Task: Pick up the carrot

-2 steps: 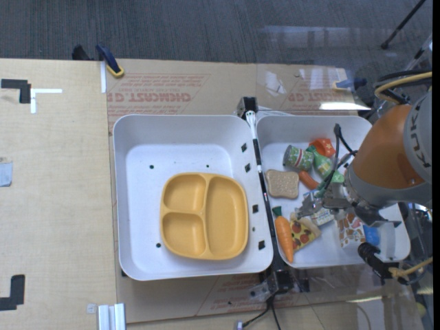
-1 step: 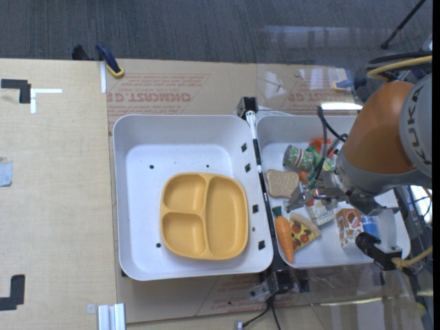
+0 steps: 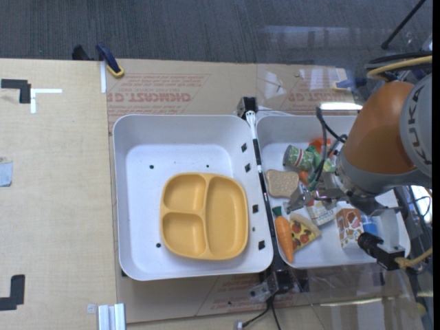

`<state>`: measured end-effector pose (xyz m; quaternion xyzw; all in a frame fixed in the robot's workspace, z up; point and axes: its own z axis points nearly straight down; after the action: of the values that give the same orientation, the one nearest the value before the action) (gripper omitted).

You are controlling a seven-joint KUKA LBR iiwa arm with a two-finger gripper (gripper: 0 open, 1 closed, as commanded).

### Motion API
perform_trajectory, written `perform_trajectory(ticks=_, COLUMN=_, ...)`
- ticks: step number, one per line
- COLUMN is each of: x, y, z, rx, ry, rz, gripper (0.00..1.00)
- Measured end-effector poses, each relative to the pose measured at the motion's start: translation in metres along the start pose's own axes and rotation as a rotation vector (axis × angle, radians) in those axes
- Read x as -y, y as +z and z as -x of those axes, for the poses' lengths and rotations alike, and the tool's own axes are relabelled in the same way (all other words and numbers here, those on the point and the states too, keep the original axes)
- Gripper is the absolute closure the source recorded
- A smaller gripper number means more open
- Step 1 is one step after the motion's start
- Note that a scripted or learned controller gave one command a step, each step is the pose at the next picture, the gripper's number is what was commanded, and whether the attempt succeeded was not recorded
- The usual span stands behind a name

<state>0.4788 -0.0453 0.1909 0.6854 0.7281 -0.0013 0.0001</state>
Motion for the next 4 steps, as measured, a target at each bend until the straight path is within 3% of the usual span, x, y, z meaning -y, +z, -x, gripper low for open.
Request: perform_trajectory(ticks=4, x=-0.0007, y=0.0001, z=-0.0035, rx=0.000, ry=-0.171, rz=0.000, gripper=0.00)
